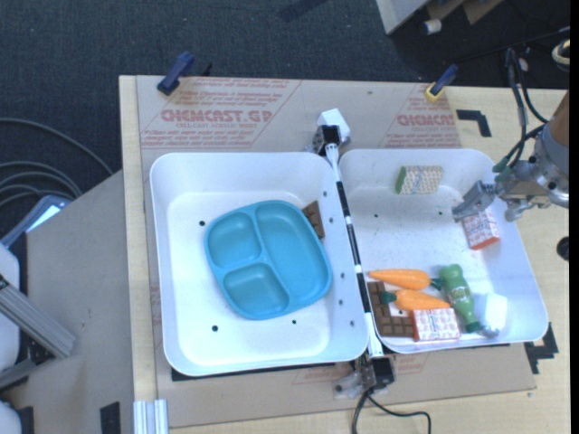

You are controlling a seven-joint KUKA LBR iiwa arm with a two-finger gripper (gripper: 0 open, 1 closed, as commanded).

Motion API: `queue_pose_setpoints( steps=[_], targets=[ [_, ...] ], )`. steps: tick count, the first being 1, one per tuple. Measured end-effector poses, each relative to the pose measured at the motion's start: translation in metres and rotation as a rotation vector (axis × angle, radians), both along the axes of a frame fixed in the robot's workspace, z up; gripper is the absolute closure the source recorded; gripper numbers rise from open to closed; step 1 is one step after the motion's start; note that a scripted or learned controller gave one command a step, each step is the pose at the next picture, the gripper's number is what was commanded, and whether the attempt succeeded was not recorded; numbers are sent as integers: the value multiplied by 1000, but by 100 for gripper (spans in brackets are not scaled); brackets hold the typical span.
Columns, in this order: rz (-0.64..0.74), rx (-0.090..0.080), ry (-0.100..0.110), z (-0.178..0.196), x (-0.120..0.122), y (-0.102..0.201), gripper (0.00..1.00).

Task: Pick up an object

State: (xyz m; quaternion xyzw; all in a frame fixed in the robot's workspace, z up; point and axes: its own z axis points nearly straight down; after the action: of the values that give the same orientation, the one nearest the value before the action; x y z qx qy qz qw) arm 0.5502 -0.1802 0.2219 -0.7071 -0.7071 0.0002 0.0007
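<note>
The gripper (488,199) is hanging over the right bin (529,283), at the right middle of the frame, and a small red and white packet (480,231) is lying just below it. I cannot tell whether the packet is caught or merely lying beneath, nor how the gripper is set.

The other candidates are crowding the lower part of that bin: two carrots (409,289), a green bottle (458,294), a red and white box (437,326) and a brown bar (384,310). A patterned pouch (420,180) is lying alone near its top.

The packet, being apart from the pile, is probably the easiest target.

The left bin (172,242) is holding a blue divided plate (266,259).

On the bench (226,116) red print is reading "CHEMCAST GP". The writing on the packet and box is too small to read.
</note>
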Motion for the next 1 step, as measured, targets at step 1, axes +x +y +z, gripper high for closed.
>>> queue_pose_setpoints(
  steps=[1],
  targets=[
    [0, -1, -3, -127, -54, -6, 0]
  ],
)
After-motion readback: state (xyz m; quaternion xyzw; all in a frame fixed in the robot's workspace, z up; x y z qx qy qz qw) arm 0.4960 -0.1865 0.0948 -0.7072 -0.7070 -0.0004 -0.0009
